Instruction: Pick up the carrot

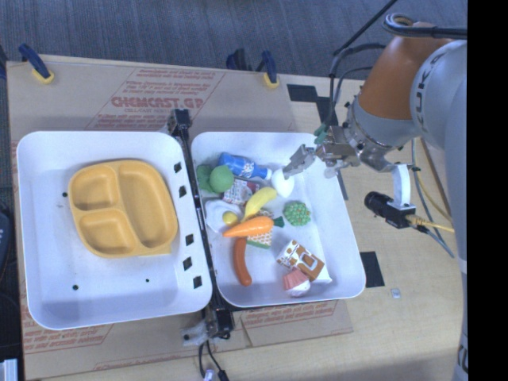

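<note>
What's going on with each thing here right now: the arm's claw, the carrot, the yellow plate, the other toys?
gripper: above the right bin's far edge, holding nothing visible.
carrot: lying in the right bin, untouched.
yellow tray: flat in the left bin.
sausage: lying beside the carrot.

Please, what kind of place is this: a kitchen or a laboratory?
Most likely a robotics lab bench, not a kitchen. A grey and orange robot arm reaches over two white bins clamped to cardboard, and the food, such as the carrot, looks like plastic toys.
</note>
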